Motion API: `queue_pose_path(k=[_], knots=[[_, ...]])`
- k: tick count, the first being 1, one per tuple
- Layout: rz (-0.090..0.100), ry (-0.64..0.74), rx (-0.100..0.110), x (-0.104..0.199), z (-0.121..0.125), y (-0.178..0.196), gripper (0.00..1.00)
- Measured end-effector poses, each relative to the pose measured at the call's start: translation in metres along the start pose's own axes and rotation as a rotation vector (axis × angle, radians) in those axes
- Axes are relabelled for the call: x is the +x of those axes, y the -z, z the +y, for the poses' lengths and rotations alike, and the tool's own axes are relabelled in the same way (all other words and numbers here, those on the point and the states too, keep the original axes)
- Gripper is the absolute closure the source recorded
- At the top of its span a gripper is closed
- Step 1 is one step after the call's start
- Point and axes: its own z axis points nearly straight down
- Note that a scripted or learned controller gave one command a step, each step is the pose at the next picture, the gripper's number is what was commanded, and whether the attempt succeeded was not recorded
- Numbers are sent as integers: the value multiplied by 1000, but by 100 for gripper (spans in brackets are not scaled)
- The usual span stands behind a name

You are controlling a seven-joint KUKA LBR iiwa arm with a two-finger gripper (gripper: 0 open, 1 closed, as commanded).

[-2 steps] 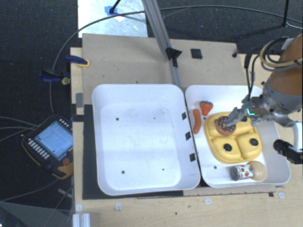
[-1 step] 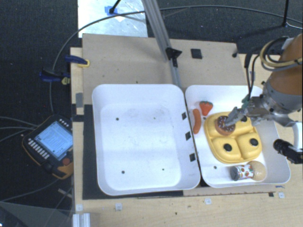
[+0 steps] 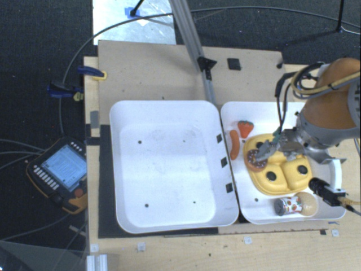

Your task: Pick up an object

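The right bin (image 3: 237, 114) holds several objects. A red strawberry toy (image 3: 245, 128) lies near its top left, and an orange sausage-shaped piece (image 3: 234, 144) lies beside the bin's left wall. A chocolate-frosted donut (image 3: 255, 159) rests against a large yellow moulded object (image 3: 280, 173) with dark holes. Near the front edge are a small can (image 3: 287, 206) and a beige egg-like ball (image 3: 308, 204). My gripper (image 3: 267, 150) reaches in from the right and hangs just over the donut's right edge and the yellow object's top left.
The left bin (image 3: 121, 151) stands beside the right one, their walls touching. A grey pole (image 3: 189, 30) slants across the back of the bench. A teach pendant (image 3: 59, 171) lies off the bench to the left, and cables run around it.
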Motion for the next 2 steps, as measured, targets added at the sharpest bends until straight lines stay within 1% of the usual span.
queue_pose_path(k=[1,2], knots=[[-1,-1,-2,-2,6,-44,0],[-5,0,-27,-3,14,-86,0]])
